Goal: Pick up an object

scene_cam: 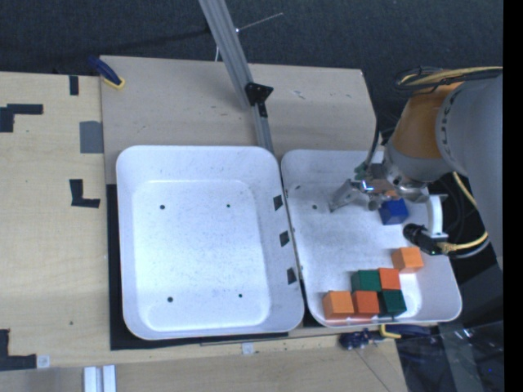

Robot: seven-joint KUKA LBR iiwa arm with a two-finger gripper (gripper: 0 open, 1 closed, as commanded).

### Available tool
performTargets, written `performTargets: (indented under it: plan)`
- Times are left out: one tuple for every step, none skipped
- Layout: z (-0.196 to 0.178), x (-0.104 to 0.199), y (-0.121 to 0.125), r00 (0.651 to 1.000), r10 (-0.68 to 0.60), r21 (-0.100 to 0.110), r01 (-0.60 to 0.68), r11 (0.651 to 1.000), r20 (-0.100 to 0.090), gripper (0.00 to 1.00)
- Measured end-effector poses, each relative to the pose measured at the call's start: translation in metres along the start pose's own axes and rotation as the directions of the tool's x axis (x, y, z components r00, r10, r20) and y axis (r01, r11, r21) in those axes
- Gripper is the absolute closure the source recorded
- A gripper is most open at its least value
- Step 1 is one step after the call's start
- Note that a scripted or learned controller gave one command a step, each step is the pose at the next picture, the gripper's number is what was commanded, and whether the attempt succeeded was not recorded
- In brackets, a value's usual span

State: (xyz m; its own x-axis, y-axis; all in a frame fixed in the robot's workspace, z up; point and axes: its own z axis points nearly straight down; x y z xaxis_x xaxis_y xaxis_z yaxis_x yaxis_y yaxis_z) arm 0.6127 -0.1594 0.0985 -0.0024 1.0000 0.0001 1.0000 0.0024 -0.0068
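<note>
Orange and green blocks (368, 294) cluster at the right bin's (327, 235) near edge. Toward its far right side, the pincer (347, 196) hovers spread, pinching nothing, with a blue block (394, 211) just beside it.

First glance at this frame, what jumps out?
The grey arm with its orange band reaches in from the right over the right bin, its gripper low near the bin's upper middle, with a blue block just beside the wrist. A cluster of orange and green blocks sits packed in that bin's near right corner. The left bin lies alongside.
</note>
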Motion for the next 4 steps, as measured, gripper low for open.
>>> performTargets:
  plan:
    - [0.007, 0.000, -0.001, 1.000, 0.000, -0.003, 0.000, 1.000, 0.001, 0.00]
    - [-0.003, 0.001, 0.000, 1.000, 0.000, -0.004, 0.000, 1.000, 0.000, 1.00]
    - [-0.064, -0.004, -0.004, 1.000, 0.002, -0.011, -0.002, 1.000, 0.001, 1.00]
    - [-0.119, -0.007, 0.006, 1.000, 0.000, -0.012, 0.000, 1.000, 0.002, 1.00]
